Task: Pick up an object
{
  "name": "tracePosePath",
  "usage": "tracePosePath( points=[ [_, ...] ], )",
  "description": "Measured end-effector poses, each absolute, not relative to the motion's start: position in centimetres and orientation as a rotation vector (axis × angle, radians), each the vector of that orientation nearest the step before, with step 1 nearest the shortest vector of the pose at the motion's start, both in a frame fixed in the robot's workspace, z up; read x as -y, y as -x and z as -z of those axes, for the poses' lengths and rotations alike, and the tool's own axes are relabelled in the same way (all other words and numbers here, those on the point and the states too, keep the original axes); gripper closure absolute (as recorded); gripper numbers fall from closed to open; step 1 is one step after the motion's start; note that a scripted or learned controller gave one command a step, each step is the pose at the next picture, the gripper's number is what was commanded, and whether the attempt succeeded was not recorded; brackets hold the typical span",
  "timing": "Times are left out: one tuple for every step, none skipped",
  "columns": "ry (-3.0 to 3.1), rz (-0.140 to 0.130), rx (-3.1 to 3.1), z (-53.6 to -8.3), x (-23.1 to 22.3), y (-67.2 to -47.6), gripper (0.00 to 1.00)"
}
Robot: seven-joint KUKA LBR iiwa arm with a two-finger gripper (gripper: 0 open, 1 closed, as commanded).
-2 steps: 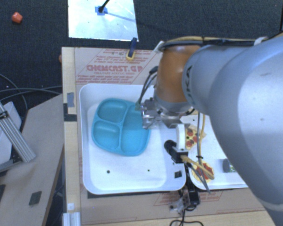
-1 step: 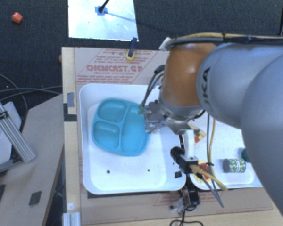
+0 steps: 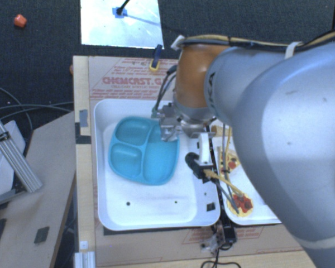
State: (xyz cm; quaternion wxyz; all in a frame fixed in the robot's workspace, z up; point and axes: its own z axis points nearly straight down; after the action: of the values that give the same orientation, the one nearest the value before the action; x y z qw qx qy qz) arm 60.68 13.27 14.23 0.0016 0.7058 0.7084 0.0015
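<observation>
Found gripper (image 3: 168, 129) low at the far right rim of the blue divided plate (image 3: 138, 151) lying flat in the left bin (image 3: 151, 206), could not tell whether clenched or released, and judged nothing lifted yet, with secure grasp and lift remaining.

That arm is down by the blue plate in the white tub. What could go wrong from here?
1. The pincer is at the very rim of the blue divided plate. A hold on such a thin edge may slip, and the wide plate could tilt and drop back.
2. It might only shove the plate across the left bin instead of lifting it.
</observation>
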Motion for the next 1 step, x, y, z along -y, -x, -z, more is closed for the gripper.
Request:
tracePosePath(
  points=[
    [-2.213,-0.022,-2.219,-29.48,-11.23,-55.63,1.00]
  ],
)
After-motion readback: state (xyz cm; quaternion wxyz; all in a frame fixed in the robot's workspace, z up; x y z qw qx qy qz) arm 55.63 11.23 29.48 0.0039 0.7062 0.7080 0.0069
